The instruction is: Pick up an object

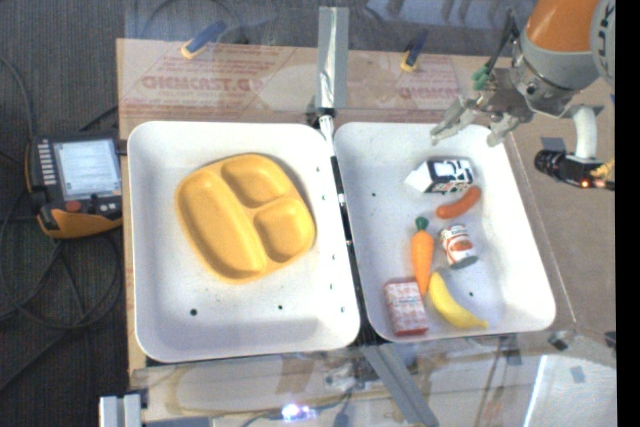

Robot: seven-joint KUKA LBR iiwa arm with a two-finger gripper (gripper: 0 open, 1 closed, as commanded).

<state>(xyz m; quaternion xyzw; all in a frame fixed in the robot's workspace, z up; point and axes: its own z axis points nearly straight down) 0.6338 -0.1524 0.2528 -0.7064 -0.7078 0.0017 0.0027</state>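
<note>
My gripper (470, 127) hangs open above the far edge of the right bin (530, 245), its two fingers spread with nothing between them. Just in front of it lies a small white and black carton (441, 176). Beside that is a red sausage (459, 203). Further forward are an orange carrot (422, 255), a small red and white can (458, 244), a yellow banana (452, 302) and a pink box (405, 306).
The left bin (160, 315) holds a yellow sectioned plate (246, 214). A metal post (331, 55) rises at the far end between the bins. A handheld pendant (72, 183) lies off the bench at the left.
</note>
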